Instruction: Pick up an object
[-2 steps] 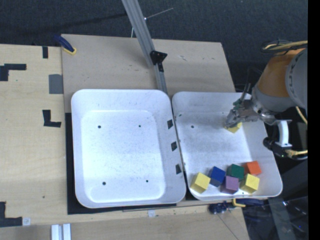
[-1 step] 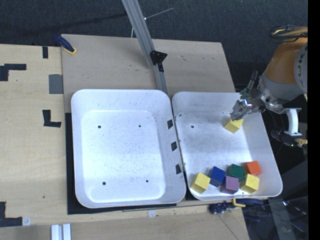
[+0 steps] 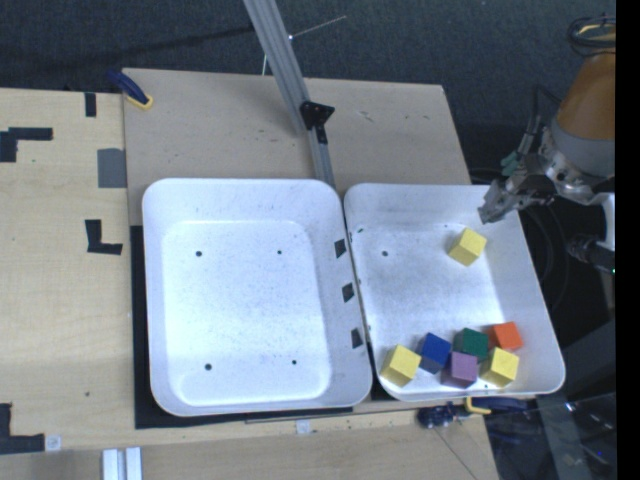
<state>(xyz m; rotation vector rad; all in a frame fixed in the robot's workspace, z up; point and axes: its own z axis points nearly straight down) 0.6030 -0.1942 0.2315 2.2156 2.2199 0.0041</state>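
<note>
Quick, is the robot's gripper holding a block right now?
Gripper: cannot be told whether open or closed; no block seen in it. It hangs just up and right of the lone yellow block.

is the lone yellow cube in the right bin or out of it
In. The yellow cube rests on the floor of the right bin, apart from the end effector.

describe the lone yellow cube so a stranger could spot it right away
Look at the right bin of the two white bins. In its upper right part, just below and left of the gripper, lies a yellow cube. Unlike the two other yellow cubes, which sit in the cluster of cubes along the bin's near edge, it lies alone, touching nothing.
</note>
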